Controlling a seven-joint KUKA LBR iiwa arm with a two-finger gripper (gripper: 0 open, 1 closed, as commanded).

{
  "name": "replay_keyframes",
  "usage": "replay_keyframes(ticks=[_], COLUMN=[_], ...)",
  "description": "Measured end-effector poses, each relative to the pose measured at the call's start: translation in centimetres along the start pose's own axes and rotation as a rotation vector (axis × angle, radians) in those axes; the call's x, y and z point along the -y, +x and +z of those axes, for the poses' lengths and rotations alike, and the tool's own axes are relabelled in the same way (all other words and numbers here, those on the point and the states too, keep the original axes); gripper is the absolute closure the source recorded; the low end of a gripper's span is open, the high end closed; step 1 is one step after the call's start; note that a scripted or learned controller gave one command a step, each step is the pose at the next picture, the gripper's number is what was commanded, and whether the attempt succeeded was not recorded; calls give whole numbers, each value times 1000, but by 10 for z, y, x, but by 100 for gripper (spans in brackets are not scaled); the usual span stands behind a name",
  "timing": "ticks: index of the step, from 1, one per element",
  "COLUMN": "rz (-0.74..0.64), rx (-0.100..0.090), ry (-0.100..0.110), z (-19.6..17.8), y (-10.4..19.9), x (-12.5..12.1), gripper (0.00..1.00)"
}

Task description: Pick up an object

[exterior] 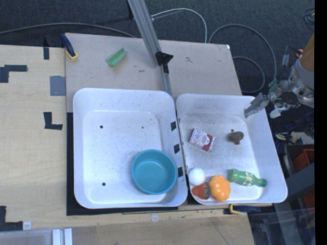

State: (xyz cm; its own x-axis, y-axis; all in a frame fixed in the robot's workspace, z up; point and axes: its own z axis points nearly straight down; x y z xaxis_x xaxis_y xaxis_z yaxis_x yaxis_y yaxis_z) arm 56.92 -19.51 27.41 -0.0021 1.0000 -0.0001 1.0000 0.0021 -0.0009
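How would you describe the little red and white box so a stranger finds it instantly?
Look in the right bin, in its middle. The red and white box lies there, left of a small brown lump. It is the bin's one flat, boxy, square-cornered item.

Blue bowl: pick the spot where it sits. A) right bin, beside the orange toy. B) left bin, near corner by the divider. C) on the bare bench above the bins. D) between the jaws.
B: the blue bowl rests inside the left bin, close to the bins' shared edge.

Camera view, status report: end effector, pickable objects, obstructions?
End effector over right bin's upper right rim, holding nothing. Red carton and brown lump nearest, untouched. Nothing in between.
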Motion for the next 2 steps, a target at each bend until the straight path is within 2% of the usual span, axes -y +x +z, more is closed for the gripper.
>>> replay_keyframes(ticks=[1, 2], rz=[0, 1], rx=[0, -1], ry=[0, 7], z=[0, 63], y=[0, -4], x=[0, 5], gripper=[0, 0])
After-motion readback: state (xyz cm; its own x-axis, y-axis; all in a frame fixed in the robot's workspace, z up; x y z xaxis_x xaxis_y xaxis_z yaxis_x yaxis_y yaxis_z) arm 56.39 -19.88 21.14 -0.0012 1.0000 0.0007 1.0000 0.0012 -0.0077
